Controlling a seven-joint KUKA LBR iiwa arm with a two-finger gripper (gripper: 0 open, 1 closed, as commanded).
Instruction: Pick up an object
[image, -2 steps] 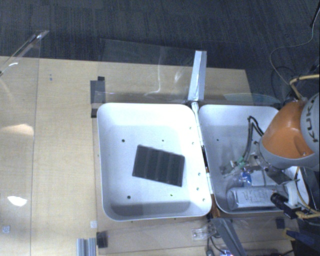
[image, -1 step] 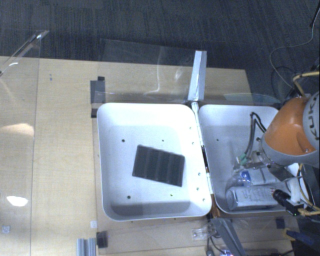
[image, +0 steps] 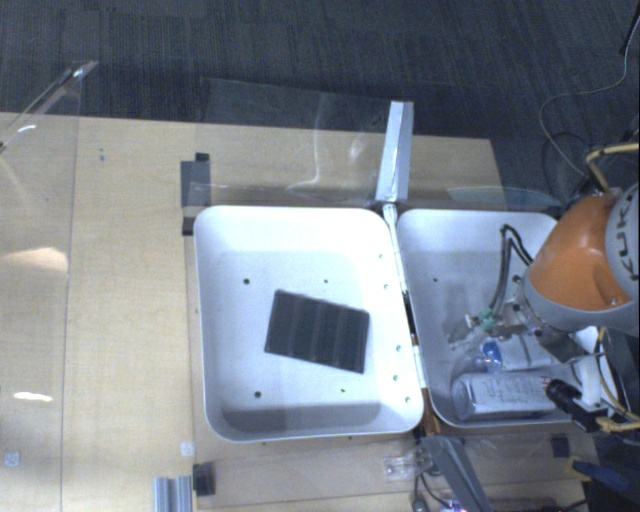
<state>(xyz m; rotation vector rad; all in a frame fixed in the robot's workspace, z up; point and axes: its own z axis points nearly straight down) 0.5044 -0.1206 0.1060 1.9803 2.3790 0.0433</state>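
Note:
A flat black ribbed pad (image: 317, 331) lies in the middle of the left bin (image: 230, 250), slightly askew. In the right bin (image: 450, 250) a clear plastic bottle (image: 503, 393) lies on its side against the front wall, with a small blue piece (image: 490, 353) just above it. The arm, with its orange band (image: 575, 265), reaches in from the right over this bin. My gripper (image: 478, 325) hangs low over the bin floor, just above and to the left of the bottle. Nothing is visibly held between its tips.
A metal divider post (image: 395, 150) rises at the back where the two bins meet. Black clamps (image: 196, 182) sit at the left bin's back left corner. A clear panel covers the bench on the left. Cables run at the far right.

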